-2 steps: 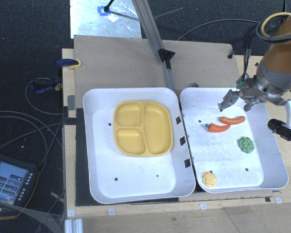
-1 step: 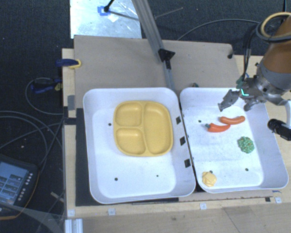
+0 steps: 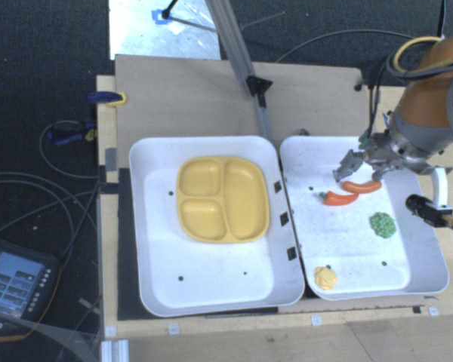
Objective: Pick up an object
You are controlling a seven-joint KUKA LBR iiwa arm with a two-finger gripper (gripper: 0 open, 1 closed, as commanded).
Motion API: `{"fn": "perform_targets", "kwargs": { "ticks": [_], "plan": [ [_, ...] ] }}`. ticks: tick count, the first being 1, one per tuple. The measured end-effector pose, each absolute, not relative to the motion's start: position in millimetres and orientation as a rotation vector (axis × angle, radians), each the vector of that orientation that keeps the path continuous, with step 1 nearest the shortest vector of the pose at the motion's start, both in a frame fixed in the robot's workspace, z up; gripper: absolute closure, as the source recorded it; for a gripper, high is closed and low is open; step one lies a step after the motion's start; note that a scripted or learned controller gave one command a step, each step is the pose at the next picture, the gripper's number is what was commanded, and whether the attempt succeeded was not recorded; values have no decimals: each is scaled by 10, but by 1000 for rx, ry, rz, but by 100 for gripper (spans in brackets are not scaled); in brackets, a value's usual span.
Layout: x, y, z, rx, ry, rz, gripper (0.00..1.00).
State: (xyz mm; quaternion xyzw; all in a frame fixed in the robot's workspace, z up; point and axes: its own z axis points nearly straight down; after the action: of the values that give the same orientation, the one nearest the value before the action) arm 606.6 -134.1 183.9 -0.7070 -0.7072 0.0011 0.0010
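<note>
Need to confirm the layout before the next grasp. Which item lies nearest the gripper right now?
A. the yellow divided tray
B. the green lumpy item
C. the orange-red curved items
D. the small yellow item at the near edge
C: the gripper hangs right over the orange-red curved items in the right bin, while the green lumpy item lies farther toward the front.
</note>
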Motion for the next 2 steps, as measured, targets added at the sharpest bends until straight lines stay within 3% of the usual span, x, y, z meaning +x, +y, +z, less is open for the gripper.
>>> {"fn": "perform_targets", "kwargs": {
  "ticks": [1, 2],
  "plan": [
    [6030, -1358, 1214, -2219, -2219, 5, 0],
    [6049, -1377, 926, -2228, -2227, -1, 0]
  ]
}}
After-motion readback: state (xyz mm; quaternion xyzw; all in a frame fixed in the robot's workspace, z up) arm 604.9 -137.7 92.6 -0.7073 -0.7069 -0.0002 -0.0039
